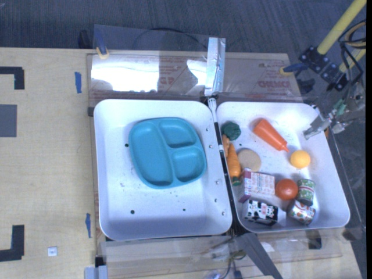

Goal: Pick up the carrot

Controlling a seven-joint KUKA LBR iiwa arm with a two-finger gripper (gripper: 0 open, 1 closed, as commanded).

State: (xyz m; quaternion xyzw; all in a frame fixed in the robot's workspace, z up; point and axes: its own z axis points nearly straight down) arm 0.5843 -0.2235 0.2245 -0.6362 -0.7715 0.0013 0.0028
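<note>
Far left, pale wood bench (pixel 46 156) with black marks and blue tape bits. Next, left bin (pixel 110 214) holding a blue divided plate (pixel 168 151). Against the left wall of the right bin (pixel 337 214), a dark green lump (pixel 231 130) above a smaller orange piece (pixel 233 161). Carrot (pixel 270 133) in that bin's upper middle, lying flat: stubby orange cone, long axis diagonal, thick end upper left, reddish tip pointing lower right toward a yellow ball (pixel 300 158). Gripper (pixel 317 127) at the right rim, apart from the carrot; open or closed, cannot tell. Dark floor beyond the bench.
</note>
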